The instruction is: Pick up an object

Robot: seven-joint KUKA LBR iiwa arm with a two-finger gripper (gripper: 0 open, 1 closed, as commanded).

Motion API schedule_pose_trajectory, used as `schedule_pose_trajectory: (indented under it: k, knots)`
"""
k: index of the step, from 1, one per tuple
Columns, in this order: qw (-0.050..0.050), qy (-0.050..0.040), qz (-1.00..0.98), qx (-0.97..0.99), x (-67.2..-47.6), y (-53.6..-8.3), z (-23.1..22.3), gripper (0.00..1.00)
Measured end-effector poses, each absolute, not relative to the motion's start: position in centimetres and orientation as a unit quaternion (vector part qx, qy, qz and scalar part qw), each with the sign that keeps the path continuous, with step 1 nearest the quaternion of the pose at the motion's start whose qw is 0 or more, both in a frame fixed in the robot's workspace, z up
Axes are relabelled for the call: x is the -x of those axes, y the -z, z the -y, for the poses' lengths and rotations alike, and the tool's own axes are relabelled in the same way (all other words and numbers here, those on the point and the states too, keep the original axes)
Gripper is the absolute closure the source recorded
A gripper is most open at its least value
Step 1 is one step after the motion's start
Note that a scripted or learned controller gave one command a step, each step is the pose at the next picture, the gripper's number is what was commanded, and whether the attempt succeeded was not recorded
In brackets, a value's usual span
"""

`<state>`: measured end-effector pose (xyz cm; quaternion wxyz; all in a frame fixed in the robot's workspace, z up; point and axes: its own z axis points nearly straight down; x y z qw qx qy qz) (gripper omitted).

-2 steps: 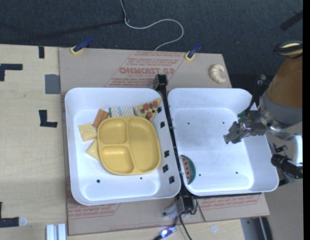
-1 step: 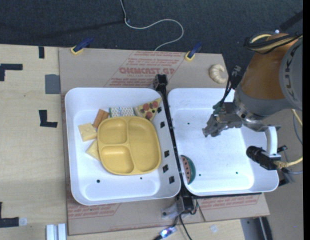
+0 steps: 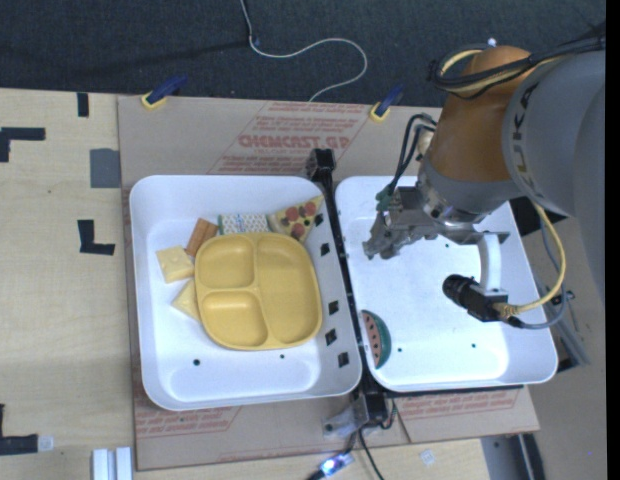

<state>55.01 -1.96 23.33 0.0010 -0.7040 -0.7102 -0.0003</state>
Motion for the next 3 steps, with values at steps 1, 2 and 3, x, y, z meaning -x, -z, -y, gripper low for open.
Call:
schedule_pose_trajectory:
  k: [1, 2, 3]
  knots:
    - [0.001, 0.0002, 0.709, 0.705, -57.4, -23.7, -3.2, 1.00]
    - [0.001, 0.0000, 0.709, 0.705, -59.0, -23.5, -8.0, 1.00]
    - [0.000, -0.0018, 0.708, 0.706, -59.6, -21.5, -8.2, 1.00]
